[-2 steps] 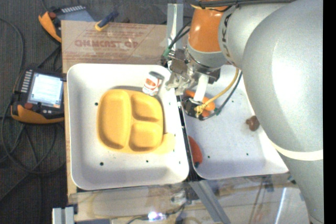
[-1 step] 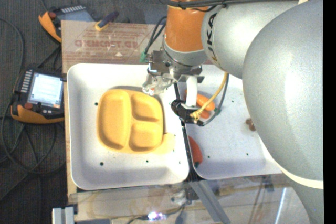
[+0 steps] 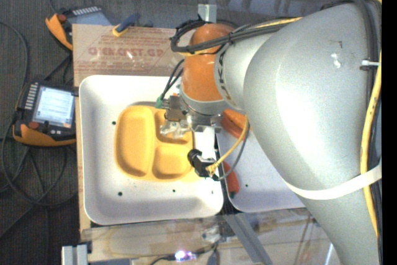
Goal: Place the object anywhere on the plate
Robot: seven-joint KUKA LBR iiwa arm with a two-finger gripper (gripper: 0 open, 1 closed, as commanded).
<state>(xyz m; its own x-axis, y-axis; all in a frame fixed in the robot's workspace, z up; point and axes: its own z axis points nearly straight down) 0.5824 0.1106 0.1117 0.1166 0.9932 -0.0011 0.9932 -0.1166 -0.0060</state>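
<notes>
Over the left bin [image 3: 99, 152] hangs the tool [image 3: 177, 127], low above the right edge of the yellow divided plate [image 3: 146, 143]; whether it grips anything, I cannot tell. And the object [image 3: 232, 123]? Orange-red pieces peek out beside the wrist in the right bin [image 3: 260, 198], mostly hidden under the arm. It looks smooth, probably light and rigid plastic, maybe a little slick. Best bet: pinch across its narrow middle.
</notes>
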